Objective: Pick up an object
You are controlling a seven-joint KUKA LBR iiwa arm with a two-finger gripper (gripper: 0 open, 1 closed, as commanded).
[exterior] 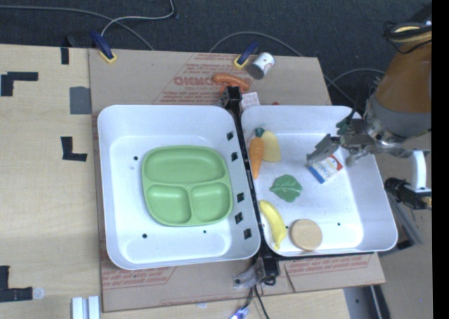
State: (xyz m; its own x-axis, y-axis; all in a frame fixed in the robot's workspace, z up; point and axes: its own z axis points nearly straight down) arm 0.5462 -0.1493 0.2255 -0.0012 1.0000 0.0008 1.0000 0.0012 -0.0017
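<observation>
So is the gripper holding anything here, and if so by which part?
Cannot be told. The gripper is right over the small carton in the right bin, touching or overlapping it, but no hold on it is visible.

Arm (403, 93) reaching from right, end effector (328, 151) lowered.

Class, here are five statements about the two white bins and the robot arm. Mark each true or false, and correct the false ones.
1. The green divided plate lies in the left bin. True.
2. The banana lies on the green plate. False: it lies in the right bin, beside the round cookie.
3. The pincer is over the right bin, at the small white, blue and red carton. True.
4. The green leaf is in the left bin. False: right bin.
5. The carrot lies by the divider. True.
</observation>
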